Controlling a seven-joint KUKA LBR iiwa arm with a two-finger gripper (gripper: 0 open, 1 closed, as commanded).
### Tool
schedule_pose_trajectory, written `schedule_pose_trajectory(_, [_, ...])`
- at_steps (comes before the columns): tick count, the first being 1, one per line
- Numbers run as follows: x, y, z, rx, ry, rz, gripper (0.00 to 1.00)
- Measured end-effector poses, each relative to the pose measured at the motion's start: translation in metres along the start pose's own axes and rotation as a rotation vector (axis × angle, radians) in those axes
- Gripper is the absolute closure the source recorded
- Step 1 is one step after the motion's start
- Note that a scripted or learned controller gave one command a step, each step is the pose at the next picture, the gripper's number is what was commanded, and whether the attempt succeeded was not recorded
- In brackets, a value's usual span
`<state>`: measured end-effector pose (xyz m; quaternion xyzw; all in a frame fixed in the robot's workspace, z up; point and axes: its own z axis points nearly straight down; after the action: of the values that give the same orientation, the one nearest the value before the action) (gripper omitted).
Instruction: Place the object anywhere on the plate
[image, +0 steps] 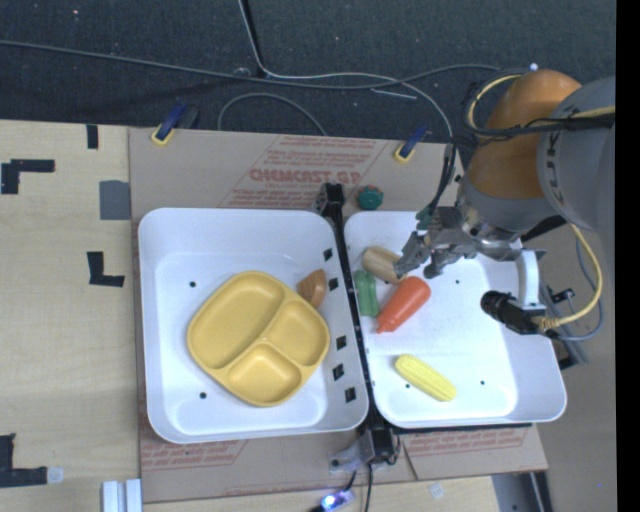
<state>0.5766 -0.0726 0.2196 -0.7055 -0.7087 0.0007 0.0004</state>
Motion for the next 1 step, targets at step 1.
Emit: schedule_pose_trajectory(1, [0.0547, 0.0153, -0.0095, -0.001, 0.001, 0.000, 1.00])
